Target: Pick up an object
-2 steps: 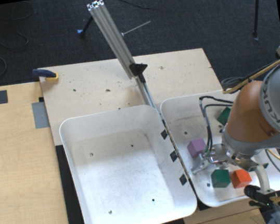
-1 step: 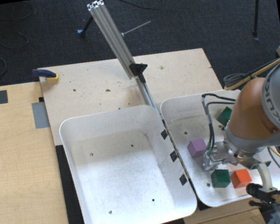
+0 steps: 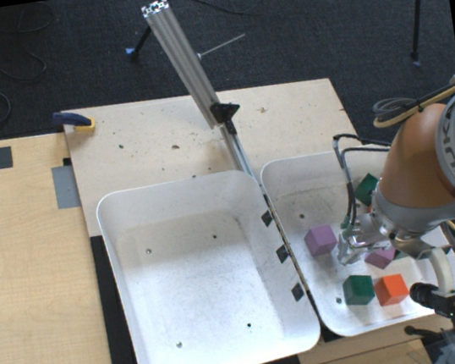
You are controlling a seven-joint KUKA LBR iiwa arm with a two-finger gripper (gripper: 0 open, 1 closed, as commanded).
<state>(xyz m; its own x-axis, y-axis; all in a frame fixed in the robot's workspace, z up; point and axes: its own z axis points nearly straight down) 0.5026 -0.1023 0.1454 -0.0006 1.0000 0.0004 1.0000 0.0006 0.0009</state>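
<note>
A: Where was the two-finger metal gripper (image 3: 355, 244)?

B: Down inside the right-hand shallow white bin (image 3: 291, 177), about mid-bin, hanging off the grey arm with the orange band (image 3: 412, 160) that came in from 3 o'clock.

A: Nearest object?

B: Toss-up. A lilac-purple cube (image 3: 320, 239) sat just beside it at about 10 o'clock, and a smaller purple block (image 3: 380, 257) at about 4 o'clock, partly tucked under the wrist. Couldn't say either was touching the gripper.

A: Long axis on the cube?

B: None worth noting, it looked roughly equal-sided and turned a little off the bin walls. The small purple one was too hidden to judge.

A: Anything else in there?

B: A dark green cube (image 3: 358, 289) and an orange cube (image 3: 391, 289) side by side at 6 o'clock of the gripper, near the bin's front wall, the pair close together. Another dark green block (image 3: 367, 188) at 1 o'clock, half behind the arm.

A: Holding anything?

B: Nothing visible between the fingers, and at this slant I couldn't tell how the jaws stood.

A: Surface and room?

B: Flat white bin floor, speckled. My read: the lilac cube had free floor on its left up to the divider wall, so it was the cleaner target. The green and orange pair looked too tight for a finger between them. The left white bin (image 3: 132, 226) played no part
</note>
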